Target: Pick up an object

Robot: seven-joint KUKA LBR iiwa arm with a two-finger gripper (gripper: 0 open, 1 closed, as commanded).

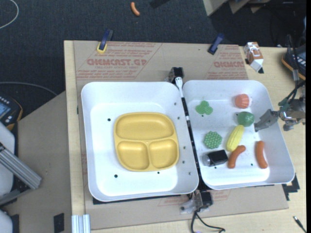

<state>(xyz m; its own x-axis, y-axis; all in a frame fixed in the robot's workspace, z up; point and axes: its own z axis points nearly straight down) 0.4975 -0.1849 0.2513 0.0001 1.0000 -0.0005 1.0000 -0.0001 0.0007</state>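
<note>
dark carpeted floor (58, 13) surrounds a pale wooden bench (146, 52), with cables (9, 6) trailing at left.

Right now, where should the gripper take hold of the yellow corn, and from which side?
Probably across the middle of the corn, coming straight down. It lies flat and slanted, so fingers should close across its narrow width. The green ball near its upper end and sausage near its lower end crowd the tips.
</note>
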